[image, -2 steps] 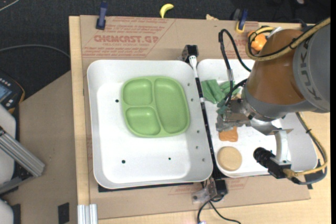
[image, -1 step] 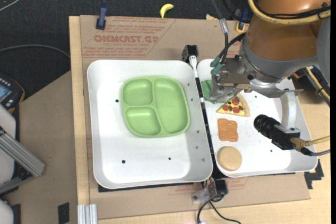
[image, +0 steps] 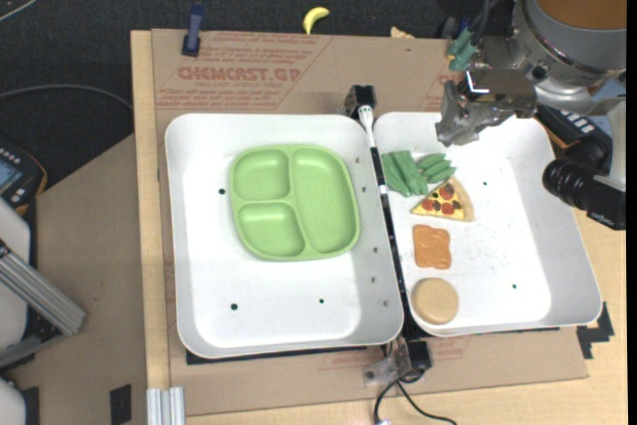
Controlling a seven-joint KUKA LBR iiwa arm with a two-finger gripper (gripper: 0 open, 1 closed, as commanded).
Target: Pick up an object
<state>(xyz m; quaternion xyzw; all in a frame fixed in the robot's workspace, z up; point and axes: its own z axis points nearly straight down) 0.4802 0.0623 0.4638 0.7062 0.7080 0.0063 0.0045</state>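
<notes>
My gripper (image: 453, 132) hangs over the far part of the right bin (image: 537, 244), just above and right of a bunch of green beans (image: 413, 170). Nothing shows between its fingers. Below the beans, along the bin's left side, lie a pizza slice (image: 444, 201), an orange-brown patty (image: 432, 246) and a round tan cookie (image: 435, 300). In the left bin (image: 199, 254) sits a green divided plate (image: 295, 201) with three compartments, all bare.
The two white bins rest on a cardboard sheet (image: 239, 70). A blue clip (image: 192, 30) and a small yellow banana (image: 316, 17) lie beyond the far edge. A black clamp (image: 360, 101) sits where the bins meet.
</notes>
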